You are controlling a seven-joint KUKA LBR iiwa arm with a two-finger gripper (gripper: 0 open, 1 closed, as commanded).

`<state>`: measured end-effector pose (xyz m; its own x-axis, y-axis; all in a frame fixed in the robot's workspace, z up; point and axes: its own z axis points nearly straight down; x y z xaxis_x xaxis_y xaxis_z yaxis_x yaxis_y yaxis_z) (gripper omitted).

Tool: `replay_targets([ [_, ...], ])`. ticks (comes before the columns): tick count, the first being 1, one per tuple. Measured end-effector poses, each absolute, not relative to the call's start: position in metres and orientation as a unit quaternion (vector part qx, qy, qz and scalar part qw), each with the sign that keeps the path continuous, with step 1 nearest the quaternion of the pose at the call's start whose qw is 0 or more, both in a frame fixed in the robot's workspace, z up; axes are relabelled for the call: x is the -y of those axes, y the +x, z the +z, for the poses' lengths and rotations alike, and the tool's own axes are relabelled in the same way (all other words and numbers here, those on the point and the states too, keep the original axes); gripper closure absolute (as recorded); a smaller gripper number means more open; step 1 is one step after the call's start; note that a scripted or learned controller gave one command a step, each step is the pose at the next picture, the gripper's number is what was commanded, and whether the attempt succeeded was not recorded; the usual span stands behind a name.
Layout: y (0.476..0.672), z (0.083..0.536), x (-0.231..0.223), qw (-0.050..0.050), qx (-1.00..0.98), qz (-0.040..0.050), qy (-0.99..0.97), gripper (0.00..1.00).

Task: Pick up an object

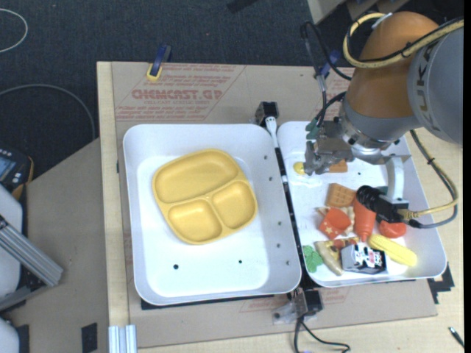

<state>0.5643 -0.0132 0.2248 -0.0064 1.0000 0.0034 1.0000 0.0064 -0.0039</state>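
Claw (312,162) low in right bin (434,252), toy food (358,230) nearby.

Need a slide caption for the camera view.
KUKA arm's pincer low over the right bin of toy food; yellow divided plate in the left bin.

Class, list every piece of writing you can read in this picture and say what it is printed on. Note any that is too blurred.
"CHEMCAST GP": red print on the brown board behind the bins.
"KU": letters on the grey arm, cut off at the picture's edge.
Smaller red print under "CHEMCAST GP": too blurred to read.
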Motion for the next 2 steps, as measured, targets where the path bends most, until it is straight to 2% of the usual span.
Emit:
replay_targets([
  [1, 0.5522, 0.2176, -0.0276, 0.002, 0.709, 0.0005, -0.705, 1.0],
  [2, 0.5591, 0.2166, -0.023, 0.0, 0.707, -0.0002, -0.707, 1.0],
])
